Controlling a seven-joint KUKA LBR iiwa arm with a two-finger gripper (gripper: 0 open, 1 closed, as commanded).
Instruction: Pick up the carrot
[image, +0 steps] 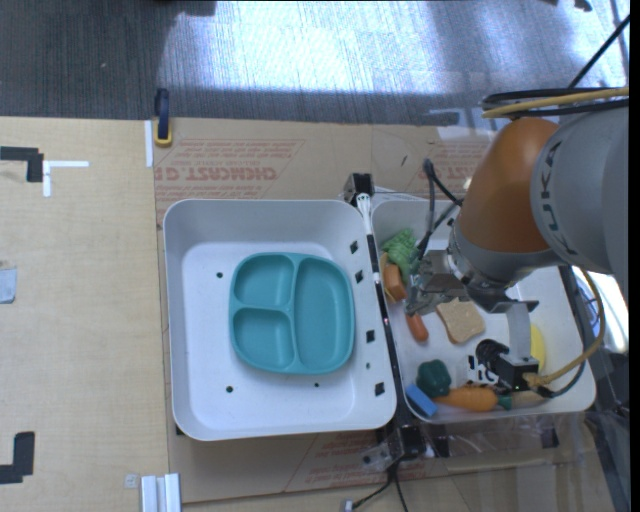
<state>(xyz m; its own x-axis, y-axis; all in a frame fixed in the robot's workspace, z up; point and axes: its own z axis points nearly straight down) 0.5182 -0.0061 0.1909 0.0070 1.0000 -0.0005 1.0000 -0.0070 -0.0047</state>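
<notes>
Nearward and slightly right from the gripper (428, 292), open or closed impossible to tell, down to the carrot (468, 398) lying along the right bin's (572, 395) near wall, long axis left to right, green tip rightward.

Robotics lab or test cell, not a home. Plywood worktop (80, 330) with black brackets (22, 455) bolted on, flattened printed cardboard (230, 170) under two white bins (190, 330), grey carpet tile floor (330, 50) behind. Industrial grey arm (590, 190) with loose cabling (550, 97). Toy food (plastic-looking) and a teal divided plate (293, 313) as test props.
</notes>
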